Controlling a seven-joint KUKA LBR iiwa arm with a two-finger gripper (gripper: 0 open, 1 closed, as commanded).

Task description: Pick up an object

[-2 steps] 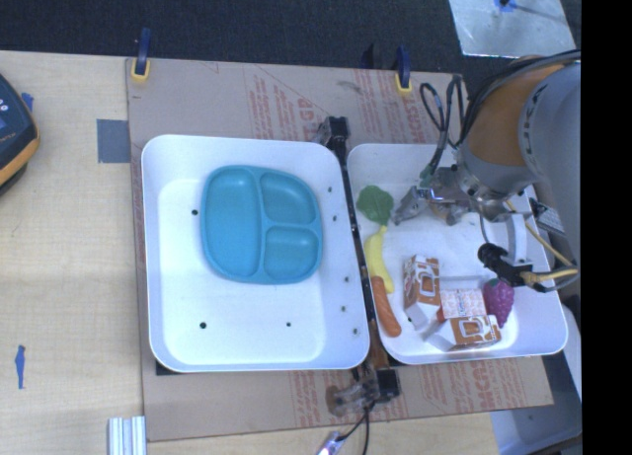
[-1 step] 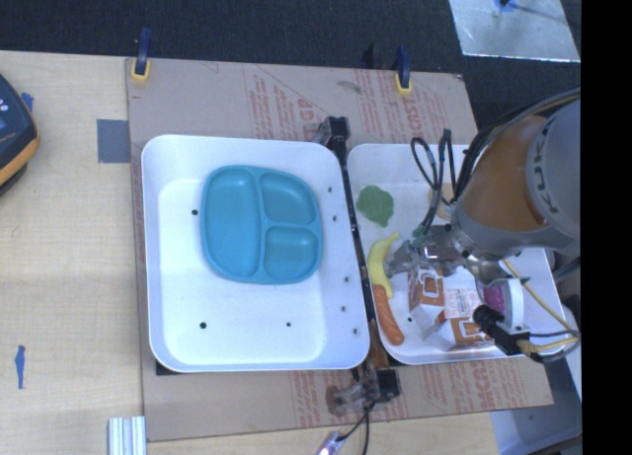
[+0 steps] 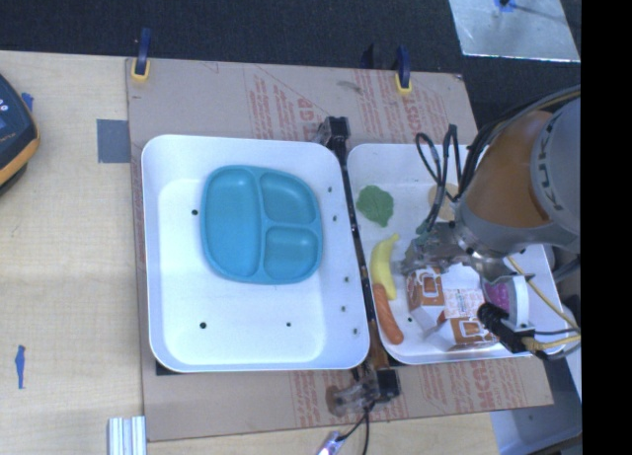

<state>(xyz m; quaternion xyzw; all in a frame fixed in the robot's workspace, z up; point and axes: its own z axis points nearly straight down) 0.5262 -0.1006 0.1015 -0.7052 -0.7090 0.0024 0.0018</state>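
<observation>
Grey arm (image 3: 513,187) reaches into the right bin (image 3: 390,162) from the frame's right.
Its tool (image 3: 434,246) sits low among a banana (image 3: 383,265), carrot (image 3: 387,313) and snack packet (image 3: 449,305); its grip cannot be told. Blue divided plate (image 3: 262,224) lies in the left bin (image 3: 163,325).

The arm (image 3: 513,187) covers much of the right bin (image 3: 395,162); the yellow-and-black device (image 3: 14,137) is cut off at the left edge.

Bench (image 3: 69,275) bears cardboard sheet (image 3: 247,98) with two white bins (image 3: 163,246).
</observation>
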